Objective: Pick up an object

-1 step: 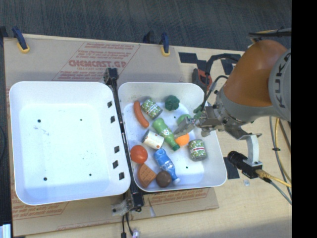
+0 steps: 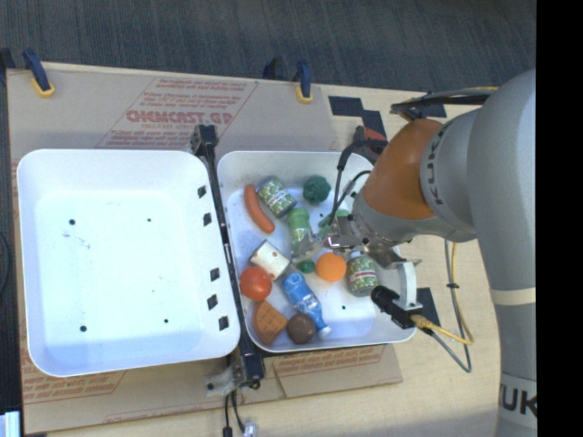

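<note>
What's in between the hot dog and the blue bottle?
In the camera view, a white block with a tan side lies between the hot dog and the blue bottle, with a red tomato just beside it.

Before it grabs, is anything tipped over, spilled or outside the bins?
Nothing spilled or outside. All items sit in the right bin: the blue bottle and a green can lie on their sides, jumbled with the sausage and orange. That looks like ordinary clutter. The gripper is low among them.
</note>
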